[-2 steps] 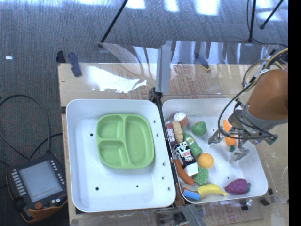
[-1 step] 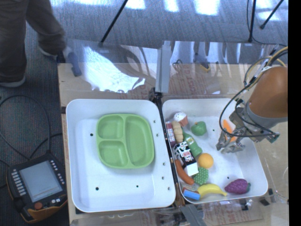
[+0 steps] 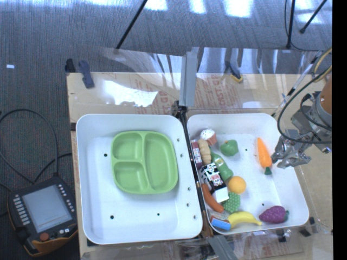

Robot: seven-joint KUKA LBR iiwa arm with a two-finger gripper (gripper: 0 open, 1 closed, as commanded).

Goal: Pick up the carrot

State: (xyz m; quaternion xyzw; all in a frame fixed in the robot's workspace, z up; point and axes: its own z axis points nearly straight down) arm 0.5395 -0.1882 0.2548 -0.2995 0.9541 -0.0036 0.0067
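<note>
The carrot (image 3: 263, 153), orange with a small green stub at its near end, lies flat in the right bin (image 3: 287, 191) near that bin's right side. My gripper (image 3: 287, 157) hangs just to the right of the carrot, over the bin's right rim, about level with the carrot's lower half. A narrow gap of white bin floor shows between the carrot and the gripper. Nothing is seen held in the gripper.
Left of the carrot lie a green apple (image 3: 229, 147), an orange (image 3: 236, 184), a cow-print carton (image 3: 213, 180) and an orange-red stick (image 3: 212, 199). A banana (image 3: 244, 218) and purple grapes (image 3: 273, 214) sit at the front. The left bin (image 3: 97, 221) holds a green divided plate (image 3: 145, 161).
</note>
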